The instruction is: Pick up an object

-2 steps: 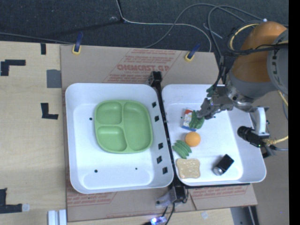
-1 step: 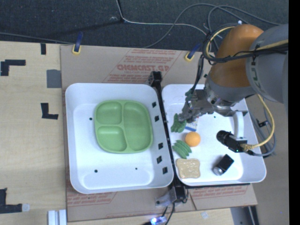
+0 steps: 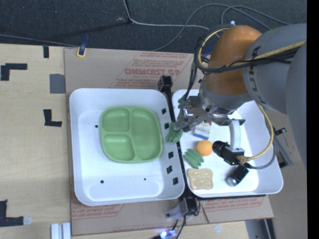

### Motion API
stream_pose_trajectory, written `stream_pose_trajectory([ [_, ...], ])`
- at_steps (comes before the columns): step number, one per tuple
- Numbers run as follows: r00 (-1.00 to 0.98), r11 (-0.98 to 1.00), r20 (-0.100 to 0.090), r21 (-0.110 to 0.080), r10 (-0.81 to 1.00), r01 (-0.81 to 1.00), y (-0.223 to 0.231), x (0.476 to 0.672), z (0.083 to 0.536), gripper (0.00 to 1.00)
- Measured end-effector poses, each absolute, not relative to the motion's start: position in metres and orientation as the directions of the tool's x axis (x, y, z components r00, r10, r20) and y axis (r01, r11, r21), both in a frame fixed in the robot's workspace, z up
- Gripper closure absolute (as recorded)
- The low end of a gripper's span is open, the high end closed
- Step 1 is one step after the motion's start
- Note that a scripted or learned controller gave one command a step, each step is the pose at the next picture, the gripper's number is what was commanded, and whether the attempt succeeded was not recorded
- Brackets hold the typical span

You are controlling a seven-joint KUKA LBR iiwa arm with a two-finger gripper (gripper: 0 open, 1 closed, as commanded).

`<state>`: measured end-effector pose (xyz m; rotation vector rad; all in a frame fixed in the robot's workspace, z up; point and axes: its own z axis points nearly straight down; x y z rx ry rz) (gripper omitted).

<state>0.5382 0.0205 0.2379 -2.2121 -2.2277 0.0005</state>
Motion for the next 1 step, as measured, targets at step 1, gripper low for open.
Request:
stream_pose_trajectory([
  [1, -0.007, 0.007, 0.001, -0.002, 1.0, 1.0, 0.0744, 0.5306, 0.2397, 1.0],
])
